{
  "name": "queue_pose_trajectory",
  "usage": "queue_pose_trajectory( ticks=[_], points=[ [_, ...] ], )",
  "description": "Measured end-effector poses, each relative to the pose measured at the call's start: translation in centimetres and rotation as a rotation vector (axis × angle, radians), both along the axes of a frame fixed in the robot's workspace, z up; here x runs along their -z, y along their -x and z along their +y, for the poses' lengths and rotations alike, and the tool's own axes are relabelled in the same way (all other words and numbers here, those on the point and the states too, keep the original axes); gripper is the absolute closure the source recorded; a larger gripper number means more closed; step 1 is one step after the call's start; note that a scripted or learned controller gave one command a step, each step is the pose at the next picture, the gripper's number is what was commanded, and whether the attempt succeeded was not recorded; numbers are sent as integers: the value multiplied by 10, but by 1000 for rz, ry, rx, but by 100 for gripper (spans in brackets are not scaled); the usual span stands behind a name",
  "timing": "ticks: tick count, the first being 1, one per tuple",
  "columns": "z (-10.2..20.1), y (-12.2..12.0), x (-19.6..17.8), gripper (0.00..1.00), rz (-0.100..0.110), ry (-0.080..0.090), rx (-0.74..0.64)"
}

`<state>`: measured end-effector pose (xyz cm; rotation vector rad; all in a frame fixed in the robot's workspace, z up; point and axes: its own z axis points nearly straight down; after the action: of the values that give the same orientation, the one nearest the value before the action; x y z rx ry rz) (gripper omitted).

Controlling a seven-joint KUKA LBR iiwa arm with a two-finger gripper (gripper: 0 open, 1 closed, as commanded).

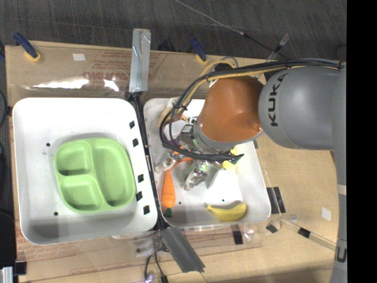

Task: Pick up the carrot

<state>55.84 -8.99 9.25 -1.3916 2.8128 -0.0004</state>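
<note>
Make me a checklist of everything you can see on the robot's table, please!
Surface: a brown bench bearing a left bin and a right bin, both shallow and white.
Job's things: the carrot lies in the right bin near its left wall, apart from the gripper.
Clutter: a banana in the right bin's near corner; a green divided plate in the left bin.
Grippers: the gripper hangs over the right bin, to the right of the carrot; finger state unclear.
Cables: a cable bundle loops around the wrist.
Surroundings: blue clamps on the bench's far edge; dark floor beyond.
</note>
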Motion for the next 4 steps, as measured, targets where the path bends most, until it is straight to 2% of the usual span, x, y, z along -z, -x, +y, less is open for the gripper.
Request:
queue_pose_trajectory(
  ticks=[1,2,3,4],
  points=[
    [-6,30,2,0,6,0,140],
    [-2,11,0,0,1,0,-159],
    [-7,36,2,0,6,0,-104],
    [-9,15,0,0,1,0,-54]
  ],
)
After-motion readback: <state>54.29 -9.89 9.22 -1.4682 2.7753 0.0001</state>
